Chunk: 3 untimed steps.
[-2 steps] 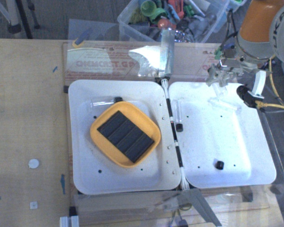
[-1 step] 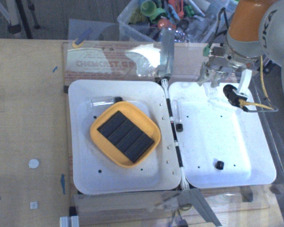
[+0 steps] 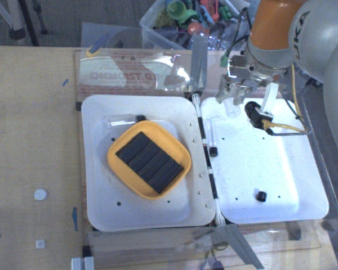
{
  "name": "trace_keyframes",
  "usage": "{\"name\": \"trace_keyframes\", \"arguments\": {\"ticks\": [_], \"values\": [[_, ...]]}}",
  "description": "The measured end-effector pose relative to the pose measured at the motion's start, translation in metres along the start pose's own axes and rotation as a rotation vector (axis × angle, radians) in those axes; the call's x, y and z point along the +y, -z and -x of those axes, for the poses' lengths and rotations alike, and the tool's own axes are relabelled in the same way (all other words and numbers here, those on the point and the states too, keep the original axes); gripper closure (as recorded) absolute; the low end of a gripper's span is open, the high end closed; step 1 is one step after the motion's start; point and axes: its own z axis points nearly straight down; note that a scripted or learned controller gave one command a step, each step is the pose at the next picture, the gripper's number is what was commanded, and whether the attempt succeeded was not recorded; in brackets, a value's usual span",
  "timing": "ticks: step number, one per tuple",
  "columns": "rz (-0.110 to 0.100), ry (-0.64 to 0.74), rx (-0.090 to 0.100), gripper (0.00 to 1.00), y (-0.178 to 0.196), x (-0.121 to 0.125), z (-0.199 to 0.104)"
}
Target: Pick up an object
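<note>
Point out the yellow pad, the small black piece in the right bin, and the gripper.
yellow pad point(image 3: 149, 160): camera view, its dark centre panel.
small black piece point(image 3: 261, 196): camera view, its middle.
gripper point(image 3: 232, 96): camera view, its lower end.

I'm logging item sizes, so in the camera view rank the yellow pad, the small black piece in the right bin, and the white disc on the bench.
1. Yellow pad
2. White disc
3. Small black piece, looking close to the disc, so that order is unsure.

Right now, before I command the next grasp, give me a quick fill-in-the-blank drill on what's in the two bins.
1. The yellow object with the dark ribbed top lies in the ____ bin.
2. The gripper hangs over the right bin's ____ edge.
3. The small black piece lies in the ____ bin.

Missing words: left; far; right
</note>
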Motion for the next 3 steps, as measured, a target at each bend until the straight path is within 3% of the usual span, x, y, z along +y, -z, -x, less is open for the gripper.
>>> {"name": "trace_keyframes", "arguments": {"ticks": [1, 2, 3], "values": [[0.003, -0.265, -0.001, 1.0, -0.012, 0.01, 0.003], [-0.004, -0.811, -0.001, 1.0, -0.002, -0.034, 0.033], [0.001, -1.057, 0.0, 1.0, 0.051, 0.0, 0.053]]}}
